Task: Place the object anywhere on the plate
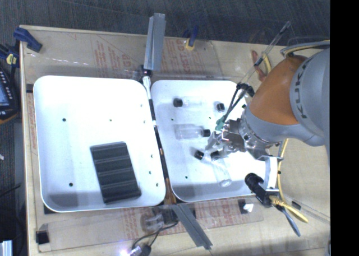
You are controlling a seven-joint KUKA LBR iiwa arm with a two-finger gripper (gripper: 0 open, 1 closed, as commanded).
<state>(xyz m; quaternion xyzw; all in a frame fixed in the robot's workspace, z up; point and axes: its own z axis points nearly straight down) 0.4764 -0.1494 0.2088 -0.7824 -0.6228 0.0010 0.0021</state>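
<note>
arm [291, 103] reaching in fr right | tool [217, 149] low over right bin [193, 185] | grip state unclear

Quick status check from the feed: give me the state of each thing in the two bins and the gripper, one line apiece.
Black ribbed plate: flat in the left bin, nothing on it.
Clear bottles: about three, black-capped, lying in the right bin, hard to separate.
Gripper: low in the right bin, among the bottles; grasp unclear.

We see a bench [84, 53] of pale wood bearing two white bins. The left bin [50, 137] and right bin [185, 187] sit side by side, touching.
</note>
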